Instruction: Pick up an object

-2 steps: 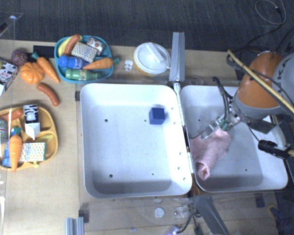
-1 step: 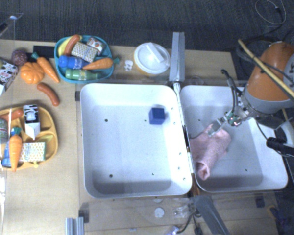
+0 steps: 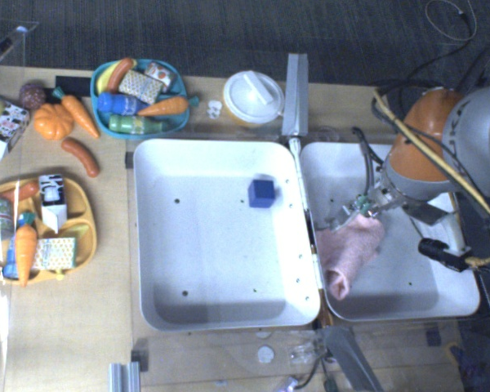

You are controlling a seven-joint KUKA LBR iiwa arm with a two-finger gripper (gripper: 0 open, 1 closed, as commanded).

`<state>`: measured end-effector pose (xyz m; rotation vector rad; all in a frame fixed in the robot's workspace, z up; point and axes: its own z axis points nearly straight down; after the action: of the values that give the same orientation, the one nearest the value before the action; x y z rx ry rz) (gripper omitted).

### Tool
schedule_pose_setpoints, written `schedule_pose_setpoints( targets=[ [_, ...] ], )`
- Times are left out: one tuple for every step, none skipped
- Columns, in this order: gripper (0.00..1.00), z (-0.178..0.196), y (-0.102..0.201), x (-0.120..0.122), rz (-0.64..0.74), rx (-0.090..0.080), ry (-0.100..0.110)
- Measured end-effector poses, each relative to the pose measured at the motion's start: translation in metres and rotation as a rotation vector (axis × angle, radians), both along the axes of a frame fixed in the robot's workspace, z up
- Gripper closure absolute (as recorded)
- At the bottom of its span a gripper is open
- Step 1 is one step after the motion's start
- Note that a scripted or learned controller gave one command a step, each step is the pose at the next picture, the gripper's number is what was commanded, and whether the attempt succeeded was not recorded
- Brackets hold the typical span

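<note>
My gripper (image 3: 363, 205) touches the pink cloth (image 3: 349, 248) in the right bin (image 3: 457, 300); how open it is, I cannot tell.

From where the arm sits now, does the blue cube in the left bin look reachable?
Probably yes. The blue cube lies alone in the left bin with nothing over it; the gripper is in the right bin by the pink cloth, with just the low divider between.

Dark carpeted floor (image 3: 229, 15), pale wooden bench (image 3: 106, 300), even light
</note>
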<state>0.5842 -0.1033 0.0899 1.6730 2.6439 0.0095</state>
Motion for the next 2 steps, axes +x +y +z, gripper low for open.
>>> schedule_pose_setpoints(
  targets=[
    [0.0, 0.011, -0.025, -0.079, -0.04, 0.002, 0.01],
    [0.0, 0.001, -0.012, -0.064, -0.249, 0.002, -0.001]
  ],
)
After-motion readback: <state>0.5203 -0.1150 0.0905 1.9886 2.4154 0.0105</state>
